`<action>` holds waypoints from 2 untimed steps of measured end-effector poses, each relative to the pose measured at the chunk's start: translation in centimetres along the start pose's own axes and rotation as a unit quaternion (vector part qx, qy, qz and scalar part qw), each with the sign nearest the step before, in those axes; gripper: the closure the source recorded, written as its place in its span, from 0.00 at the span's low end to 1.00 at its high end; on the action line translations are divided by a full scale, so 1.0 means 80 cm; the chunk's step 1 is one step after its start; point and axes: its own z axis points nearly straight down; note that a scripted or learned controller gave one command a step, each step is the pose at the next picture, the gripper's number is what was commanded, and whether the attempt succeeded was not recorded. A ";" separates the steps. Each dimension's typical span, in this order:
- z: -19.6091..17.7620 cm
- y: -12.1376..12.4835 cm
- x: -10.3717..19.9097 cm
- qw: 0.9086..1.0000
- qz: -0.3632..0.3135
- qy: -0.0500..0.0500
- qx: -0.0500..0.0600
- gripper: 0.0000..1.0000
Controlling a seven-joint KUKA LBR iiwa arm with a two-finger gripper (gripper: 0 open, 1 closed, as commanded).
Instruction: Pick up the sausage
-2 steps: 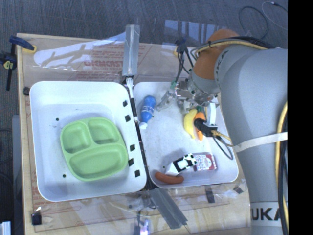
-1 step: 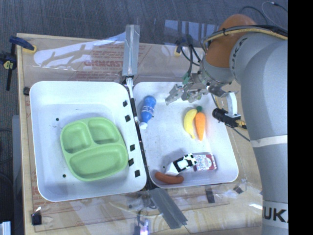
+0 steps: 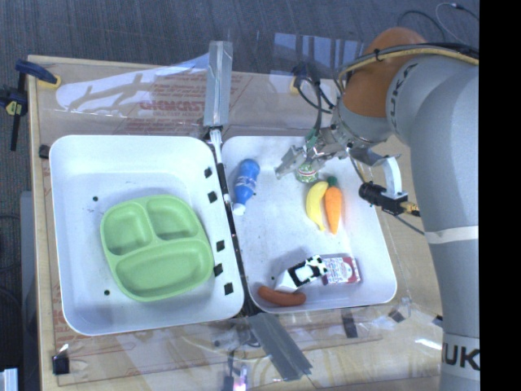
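The sausage (image 3: 281, 296) is a reddish-brown link lying flat against the front wall of the right bin (image 3: 374, 235), just left of a cow-patterned carton. My gripper (image 3: 303, 164) hangs over the far part of that bin, well behind the sausage and just above the banana's top end. Nothing shows in its grasp.
A blue bottle (image 3: 244, 182) lies by the divider. A yellow banana (image 3: 316, 204) and an orange carrot (image 3: 333, 206) lie side by side mid-bin. The carton (image 3: 326, 271) sits right of the sausage. The left bin (image 3: 73, 186) holds a green divided plate (image 3: 156, 247).
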 end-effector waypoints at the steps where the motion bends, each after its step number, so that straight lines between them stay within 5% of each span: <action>1: 0.004 0.006 -0.002 0.994 -0.104 0.001 0.009 0.00; 2: 0.073 -0.095 0.023 0.998 -0.070 0.000 -0.001 0.00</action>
